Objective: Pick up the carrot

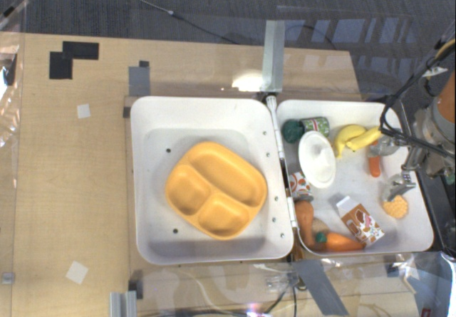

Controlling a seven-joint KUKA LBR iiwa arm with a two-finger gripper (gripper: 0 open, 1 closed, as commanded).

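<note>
The carrot (340, 241) lies well left of the gripper (402, 184), whose grip I cannot tell; descending here risks grabbing the corn (395, 206) instead.

Bright even light, glare spot on bench (247, 82), soft shadows

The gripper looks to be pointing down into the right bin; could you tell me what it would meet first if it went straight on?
Probably the yellow corn piece, just below the gripper; past it lies bare bin floor. Depth is unclear from this slanted view, so it might miss.
</note>
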